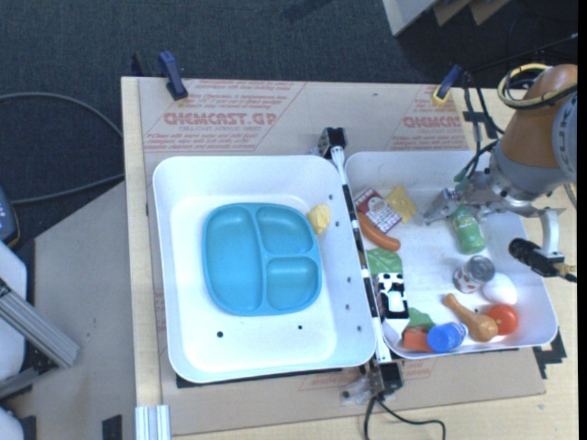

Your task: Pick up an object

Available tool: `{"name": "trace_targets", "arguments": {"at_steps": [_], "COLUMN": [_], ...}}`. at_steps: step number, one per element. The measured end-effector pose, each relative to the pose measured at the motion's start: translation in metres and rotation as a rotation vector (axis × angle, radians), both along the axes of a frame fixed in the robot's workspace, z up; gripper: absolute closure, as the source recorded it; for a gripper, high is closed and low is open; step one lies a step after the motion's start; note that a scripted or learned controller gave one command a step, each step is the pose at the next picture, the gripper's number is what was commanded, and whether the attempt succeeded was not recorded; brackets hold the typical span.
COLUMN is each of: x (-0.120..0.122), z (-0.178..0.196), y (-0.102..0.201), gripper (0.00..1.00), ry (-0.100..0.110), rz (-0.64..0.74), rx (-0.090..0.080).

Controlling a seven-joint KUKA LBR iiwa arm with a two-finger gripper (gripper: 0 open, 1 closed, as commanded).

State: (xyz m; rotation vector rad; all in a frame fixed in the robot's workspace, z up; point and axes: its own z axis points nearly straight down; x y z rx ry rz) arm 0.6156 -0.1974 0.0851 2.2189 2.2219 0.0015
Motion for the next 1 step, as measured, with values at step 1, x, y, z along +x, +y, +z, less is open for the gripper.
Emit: {"name": "trace_targets", "arguments": {"at_steps": [1], "x": [-0.0355], "z": [-0.0006], "y": [0.0116], "gripper": [0.0], "ry": [0.003], "rz": [-0.002], "rx": [0.001]}}
